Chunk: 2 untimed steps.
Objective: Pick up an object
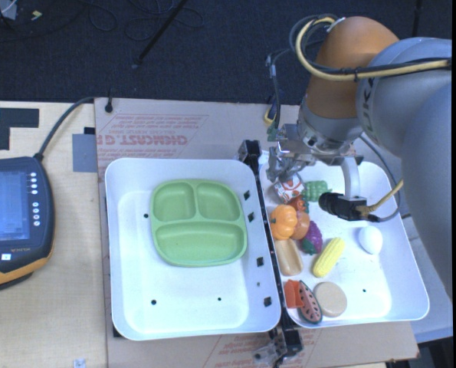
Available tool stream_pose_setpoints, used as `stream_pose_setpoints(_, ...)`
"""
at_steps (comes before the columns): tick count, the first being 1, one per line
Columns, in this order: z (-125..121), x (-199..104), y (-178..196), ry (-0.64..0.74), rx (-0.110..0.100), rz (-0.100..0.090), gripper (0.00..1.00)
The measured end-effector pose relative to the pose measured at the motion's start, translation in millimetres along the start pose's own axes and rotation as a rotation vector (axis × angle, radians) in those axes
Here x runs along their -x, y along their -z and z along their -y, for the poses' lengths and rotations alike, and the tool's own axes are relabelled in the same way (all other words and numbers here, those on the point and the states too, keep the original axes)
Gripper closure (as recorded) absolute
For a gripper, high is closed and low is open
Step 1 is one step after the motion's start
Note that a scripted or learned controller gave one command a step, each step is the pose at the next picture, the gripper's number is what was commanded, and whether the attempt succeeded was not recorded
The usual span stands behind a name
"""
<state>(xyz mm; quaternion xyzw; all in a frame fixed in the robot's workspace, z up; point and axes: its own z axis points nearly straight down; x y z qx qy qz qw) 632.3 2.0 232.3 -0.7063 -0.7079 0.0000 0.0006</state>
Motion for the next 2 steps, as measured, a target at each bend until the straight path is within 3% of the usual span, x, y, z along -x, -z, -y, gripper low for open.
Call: stream_pose_setpoints(2, 1.4, 7.5, -9.5, -0.002, -0.002, 0.001, 1.0)
